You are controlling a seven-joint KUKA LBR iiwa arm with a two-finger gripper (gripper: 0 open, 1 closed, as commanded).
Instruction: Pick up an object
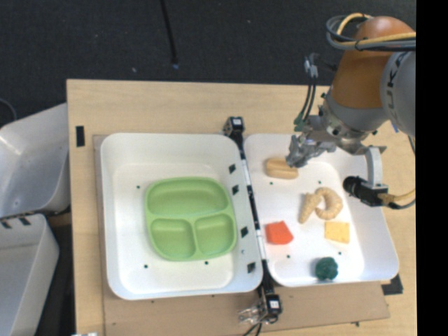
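a dark green round obj (325, 268) is seen nearest the camera, at the front edge of the right bin (374, 254). behind it, an orange-red block (279, 233) is placed toward the bin's left side, & a yellow block (337, 232) toward its right, the two well apart. a curled tan piece shaped like a pretzel or croissant (321, 204) is found between and behind them, just beside the yellow block.

a tan bread-like piece (281, 169) is laid at the back left of the right bin, near the divider between bins. the gripper (299, 157) is positioned directly at this piece's right end, touching or just above it; which cannot be made out. whether the jaws are apart or together cannot be told, as they are blurred and seen from above. nothing is seen lifted.

the grey arm w/ its orange band (367, 54) is brought in from the right, over the back right of the bench (140, 103).

in the left bin (115, 208) a green tray w/ three compartments (190, 218) is set flat, roughly centred. no other obj is seen in it. the two white bins are placed side by side, touching along the middle.
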